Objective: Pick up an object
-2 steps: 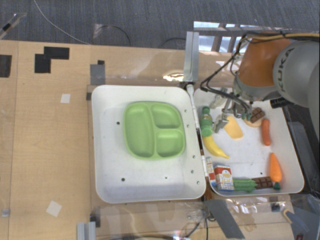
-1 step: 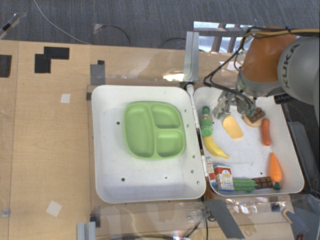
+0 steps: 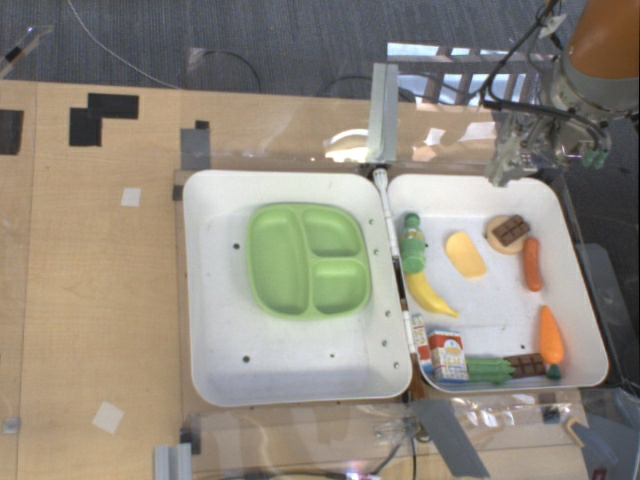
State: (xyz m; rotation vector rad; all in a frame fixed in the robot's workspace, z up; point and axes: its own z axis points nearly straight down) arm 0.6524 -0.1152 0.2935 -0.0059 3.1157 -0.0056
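Although the gripper (image 3: 510, 163) hangs over the far rim of the right bin (image 3: 575, 230) (whether it is open or shut I cannot tell), the nearest pickable thing, a round biscuit (image 3: 508, 233) topped with a dark chocolate slab, lies just below it toward the camera. Beside it a smooth reddish sausage (image 3: 532, 264) lies with its long axis running near to far

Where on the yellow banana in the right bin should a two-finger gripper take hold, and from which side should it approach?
Grip the banana across its thicker middle, coming straight down from above. It lies flat and slanted on the bin floor, so the fingers should probably close across its narrow width. The green bottle sits close to its upper end, so the middle looks freer.
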